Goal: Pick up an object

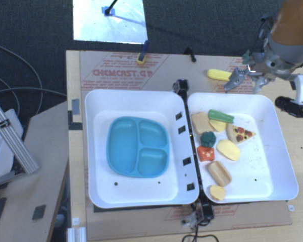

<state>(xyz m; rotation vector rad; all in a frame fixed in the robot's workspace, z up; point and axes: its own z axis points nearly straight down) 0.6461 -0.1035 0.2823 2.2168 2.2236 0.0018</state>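
Note:
My gripper (pixel 247 81) hangs over the back rim of the right bin (pixel 280 150), fingers spread open with nothing between them. Toy food lies in the left half of that bin: a tan bread slice (pixel 199 121), a green vegetable (pixel 220 116), a pizza slice (pixel 241 133), a dark green broccoli (pixel 208 138), a red cube (pixel 206 154), a yellow oval piece (pixel 228 149), a brown bun (pixel 219 173) and a small yellow piece (pixel 217 192). A yellow banana-like toy (pixel 218 74) rests on the bench outside the bin, just left of the gripper.
The left bin (pixel 98 185) holds a blue divided plate (pixel 138 146). A black divider with clips (pixel 188 140) runs between the bins. Behind the bench lie a shiny metal sheet (pixel 109 13) and a small yellow-blue item (pixel 142 57). A black part (pixel 291 106) sticks in at the right.

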